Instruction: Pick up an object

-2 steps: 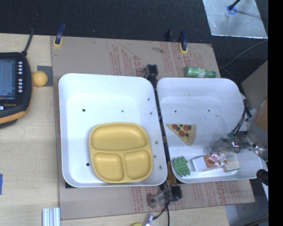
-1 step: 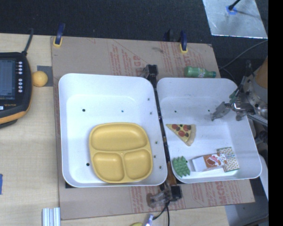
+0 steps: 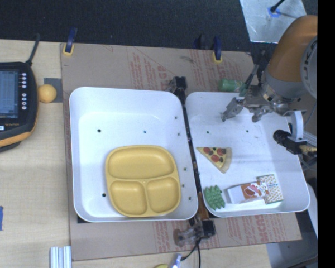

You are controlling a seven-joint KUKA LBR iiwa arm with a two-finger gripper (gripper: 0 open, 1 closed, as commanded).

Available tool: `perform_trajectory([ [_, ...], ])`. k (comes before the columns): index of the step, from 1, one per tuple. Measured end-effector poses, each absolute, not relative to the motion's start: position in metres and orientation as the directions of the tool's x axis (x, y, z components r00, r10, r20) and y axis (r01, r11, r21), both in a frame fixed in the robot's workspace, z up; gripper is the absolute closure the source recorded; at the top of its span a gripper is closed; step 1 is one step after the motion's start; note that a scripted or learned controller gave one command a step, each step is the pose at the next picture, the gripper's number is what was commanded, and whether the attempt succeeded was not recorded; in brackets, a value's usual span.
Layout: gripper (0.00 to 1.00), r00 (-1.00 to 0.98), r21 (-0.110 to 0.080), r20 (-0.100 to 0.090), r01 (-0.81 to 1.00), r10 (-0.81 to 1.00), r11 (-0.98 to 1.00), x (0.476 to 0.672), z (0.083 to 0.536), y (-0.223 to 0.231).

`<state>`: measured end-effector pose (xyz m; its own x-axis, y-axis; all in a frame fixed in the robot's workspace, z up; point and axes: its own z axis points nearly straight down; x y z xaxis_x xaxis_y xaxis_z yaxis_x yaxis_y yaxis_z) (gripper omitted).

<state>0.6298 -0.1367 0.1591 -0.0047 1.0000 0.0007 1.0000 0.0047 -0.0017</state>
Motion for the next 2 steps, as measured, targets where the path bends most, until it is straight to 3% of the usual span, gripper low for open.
perform_trajectory([
  [1,0.00,-0.004,-0.003,0.000,1.000,1.000,0.004,0.559,0.093,-0.131],
  [2,0.00,-0.003,-0.001,0.000,1.000,1.000,0.003,0.616,0.141,-0.171],
])
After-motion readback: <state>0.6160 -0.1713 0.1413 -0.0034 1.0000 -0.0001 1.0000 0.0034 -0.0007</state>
